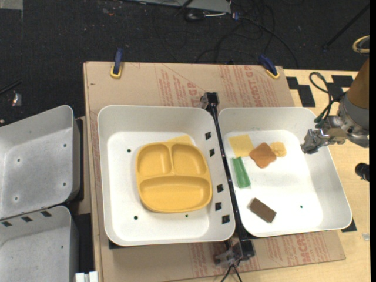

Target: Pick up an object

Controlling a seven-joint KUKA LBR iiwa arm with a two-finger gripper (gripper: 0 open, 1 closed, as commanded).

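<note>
Cardboard covers the worktop (158,78), two white bins side by side on it. Left bin (111,157) holds a yellow tray (174,177). Right bin (320,187) is our landmark: a yellow slab (239,145) at its upper left, an orange piece (262,155) beside that, a green bar (241,172) below, a brown block (262,210) lower middle. Claw (310,142) sits at that bin's right rim, nothing in it; open or closed, can't tell.

Both bins (117,157) are white. The left one carries a yellow divided tray (174,177); the right carries a pale yellow slab (239,145), an orange-brown lump (262,155), a green stick (241,172) and a dark brown block (262,210) (all plain, unpatterned). The cardboard sheet (170,84) is tan with red lettering.
</note>
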